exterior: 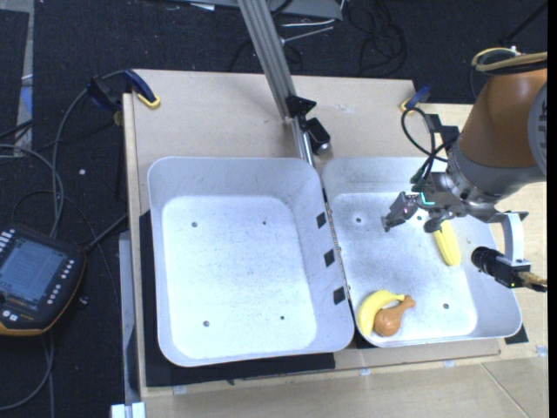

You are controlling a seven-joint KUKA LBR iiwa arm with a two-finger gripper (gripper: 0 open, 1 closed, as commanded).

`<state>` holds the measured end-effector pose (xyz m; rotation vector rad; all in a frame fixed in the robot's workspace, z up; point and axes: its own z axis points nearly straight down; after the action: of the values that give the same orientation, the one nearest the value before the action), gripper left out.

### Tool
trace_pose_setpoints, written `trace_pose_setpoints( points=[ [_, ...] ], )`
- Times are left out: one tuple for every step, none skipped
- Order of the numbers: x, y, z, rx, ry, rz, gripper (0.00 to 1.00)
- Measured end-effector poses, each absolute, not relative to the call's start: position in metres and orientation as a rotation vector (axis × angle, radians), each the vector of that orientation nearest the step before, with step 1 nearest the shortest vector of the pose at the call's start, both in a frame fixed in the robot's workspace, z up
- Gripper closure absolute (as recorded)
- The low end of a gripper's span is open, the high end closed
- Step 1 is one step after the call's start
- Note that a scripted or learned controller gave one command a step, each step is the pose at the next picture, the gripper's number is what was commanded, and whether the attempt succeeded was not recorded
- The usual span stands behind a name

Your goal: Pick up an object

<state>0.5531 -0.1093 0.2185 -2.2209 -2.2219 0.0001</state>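
Note:
My gripper (412, 220) hangs over the middle of the right bin (365, 185), open, with nothing between its fingers. A small yellow piece (448, 247) lies on the bin floor just right of and below the right finger (432, 224); I cannot tell whether they touch. At the bin's front edge a yellow banana (374, 302) curves around an orange-brown drumstick-shaped toy (390, 317), the two touching. Both lie well below the gripper.
The left bin (165, 190) adjoins the right one along a shared rim with black clips (332, 257). A slanted metal pole (270, 50) rises from the back between the bins. A black cylinder (493, 266) on the arm overhangs the right bin's right rim.

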Motion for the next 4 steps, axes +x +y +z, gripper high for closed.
trace_pose_setpoints(
  points=[
    [0.553, -0.109, 0.218, -2.221, -2.222, 0.0, 0.0],
    [0.553, -0.118, 0.171, -2.22, -2.218, 0.005, 0.0],
    [0.549, -0.12, 0.128, -2.219, -2.219, 0.004, 0.0],
    [0.549, -0.12, 0.094, -2.22, -2.22, 0.003, 0.0]
  ],
)
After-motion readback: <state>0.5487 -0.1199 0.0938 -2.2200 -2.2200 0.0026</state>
